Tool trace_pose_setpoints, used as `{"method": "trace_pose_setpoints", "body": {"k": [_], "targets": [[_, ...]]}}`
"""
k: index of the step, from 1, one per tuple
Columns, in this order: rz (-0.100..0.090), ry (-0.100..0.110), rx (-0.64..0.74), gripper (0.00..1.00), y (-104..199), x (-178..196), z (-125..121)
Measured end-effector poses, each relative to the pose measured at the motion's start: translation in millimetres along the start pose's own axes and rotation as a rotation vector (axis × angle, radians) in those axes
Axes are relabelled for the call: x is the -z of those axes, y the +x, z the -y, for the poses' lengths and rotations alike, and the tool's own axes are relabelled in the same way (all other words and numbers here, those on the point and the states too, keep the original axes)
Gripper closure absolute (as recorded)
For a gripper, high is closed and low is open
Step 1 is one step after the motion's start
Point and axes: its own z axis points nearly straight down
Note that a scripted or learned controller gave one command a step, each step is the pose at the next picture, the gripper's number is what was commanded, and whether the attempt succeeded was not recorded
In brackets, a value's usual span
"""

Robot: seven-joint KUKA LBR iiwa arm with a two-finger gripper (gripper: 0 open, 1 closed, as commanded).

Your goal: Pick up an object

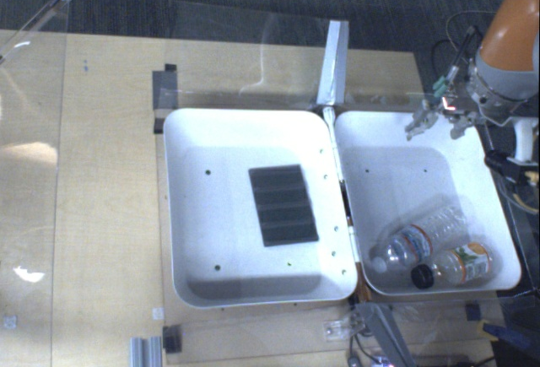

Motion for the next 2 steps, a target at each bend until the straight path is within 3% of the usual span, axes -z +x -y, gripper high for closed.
{"method": "trace_pose_setpoints", "body": {"k": [1, 2], "targets": [[0.0, -0.003, 0.038, 0.0, 41.6, -119.0, 29.1], [0.002, -0.006, 0.053, 0.0, 15.8, -88.6, 143.6]]}}
